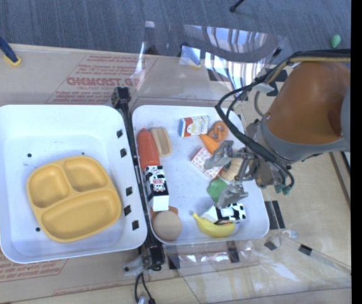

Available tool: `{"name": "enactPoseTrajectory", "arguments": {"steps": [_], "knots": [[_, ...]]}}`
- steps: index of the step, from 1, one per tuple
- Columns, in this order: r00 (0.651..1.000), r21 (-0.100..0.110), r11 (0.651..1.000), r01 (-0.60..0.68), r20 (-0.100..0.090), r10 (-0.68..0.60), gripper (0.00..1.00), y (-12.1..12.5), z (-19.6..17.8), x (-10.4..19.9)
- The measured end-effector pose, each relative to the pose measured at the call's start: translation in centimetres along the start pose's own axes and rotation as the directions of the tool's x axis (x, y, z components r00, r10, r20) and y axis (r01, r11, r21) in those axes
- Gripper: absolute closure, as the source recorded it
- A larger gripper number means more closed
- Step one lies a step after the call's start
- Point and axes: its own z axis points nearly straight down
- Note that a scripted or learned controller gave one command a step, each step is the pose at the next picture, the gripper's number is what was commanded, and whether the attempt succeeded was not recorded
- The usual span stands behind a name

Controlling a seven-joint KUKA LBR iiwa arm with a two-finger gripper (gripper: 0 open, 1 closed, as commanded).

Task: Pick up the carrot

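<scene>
The carrot (209, 142), a short orange wedge, lies in the right bin (184, 198) beside a brown pretzel (219, 131) and just above a red patterned packet (200, 160). My gripper (226, 175) hangs over the right side of that bin, a little below and right of the carrot. Its fingers (218, 156) are spread, one near the packet and the other over a green item (217, 188). The gripper is open and not touching the carrot. The arm's orange band (310, 103) reaches in from the right.
The right bin also holds a long red-orange sausage (147, 149), a bun (161, 140), a small carton (194, 125), two cow-patterned boxes (156, 183), an egg (167, 225) and a banana (213, 226). The left bin (16, 138) holds a yellow divided plate (73, 197).
</scene>
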Motion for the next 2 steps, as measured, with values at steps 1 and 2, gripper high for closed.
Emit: {"name": "enactPoseTrajectory", "arguments": {"steps": [1, 2], "knots": [[0.998, -0.001, 0.998, 0.068, 0.002, -0.068, 0.0, -2.6, 1.1, -6.4], [1.0, -0.004, 1.0, 0.015, -0.005, -0.015, 0.0, -3.8, 6.6, -9.5]]}}
